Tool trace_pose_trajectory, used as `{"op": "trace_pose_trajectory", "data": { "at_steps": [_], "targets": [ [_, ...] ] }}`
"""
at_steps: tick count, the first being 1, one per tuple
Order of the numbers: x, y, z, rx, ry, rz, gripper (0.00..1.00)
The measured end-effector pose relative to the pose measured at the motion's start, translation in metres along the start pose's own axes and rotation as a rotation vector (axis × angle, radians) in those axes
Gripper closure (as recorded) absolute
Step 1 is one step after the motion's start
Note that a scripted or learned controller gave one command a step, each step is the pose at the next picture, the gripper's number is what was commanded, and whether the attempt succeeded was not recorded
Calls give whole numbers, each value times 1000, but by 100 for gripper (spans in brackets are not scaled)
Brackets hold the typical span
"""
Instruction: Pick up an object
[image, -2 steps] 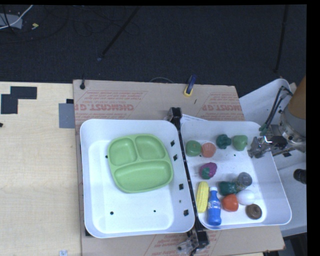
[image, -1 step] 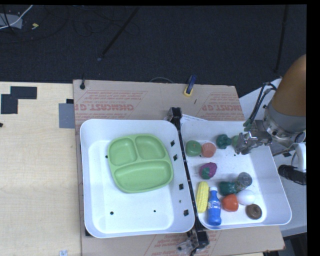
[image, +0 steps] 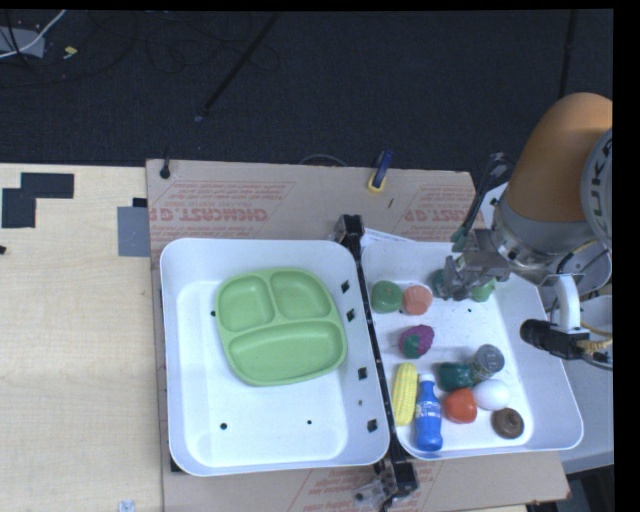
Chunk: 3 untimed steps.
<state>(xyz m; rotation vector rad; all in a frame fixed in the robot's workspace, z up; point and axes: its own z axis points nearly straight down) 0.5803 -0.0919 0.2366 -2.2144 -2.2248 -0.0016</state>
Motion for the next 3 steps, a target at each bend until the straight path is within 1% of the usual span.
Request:
{"op": "trace_pose_trajectory", "data": {
  "at_steps": [1, 2, 3],
  "targets": [
    [49, 10, 11, 2, 0, 1, 100],
    [101, 9, 21, 3, 0, 1, 100],
    [131, 8, 20, 2, -1, 3, 100]
  ]
}}
